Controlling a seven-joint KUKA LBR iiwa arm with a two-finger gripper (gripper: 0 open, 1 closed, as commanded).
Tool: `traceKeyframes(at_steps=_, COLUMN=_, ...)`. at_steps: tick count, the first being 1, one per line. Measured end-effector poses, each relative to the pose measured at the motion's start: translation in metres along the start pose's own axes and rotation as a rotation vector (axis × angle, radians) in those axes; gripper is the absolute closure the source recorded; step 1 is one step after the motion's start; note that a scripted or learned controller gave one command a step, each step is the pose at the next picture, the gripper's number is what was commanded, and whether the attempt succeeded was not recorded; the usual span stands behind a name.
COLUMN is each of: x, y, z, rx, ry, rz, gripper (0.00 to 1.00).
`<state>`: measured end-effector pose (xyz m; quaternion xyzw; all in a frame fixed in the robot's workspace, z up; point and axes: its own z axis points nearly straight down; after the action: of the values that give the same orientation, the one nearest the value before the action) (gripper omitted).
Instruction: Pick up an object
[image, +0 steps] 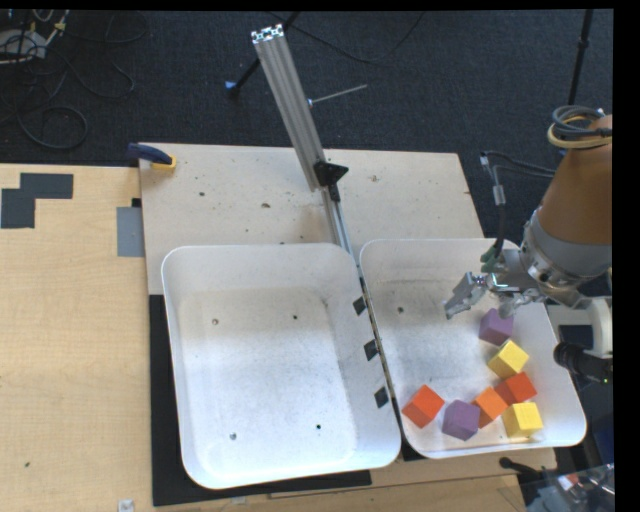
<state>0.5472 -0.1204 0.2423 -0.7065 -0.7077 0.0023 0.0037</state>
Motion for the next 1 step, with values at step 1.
traceKeyframes(at_steps=1, x=-0.0013, y=0.0007, z=-0.0026, rx=-0.006, ry=-0.001, rz=0.004, gripper=0.00)
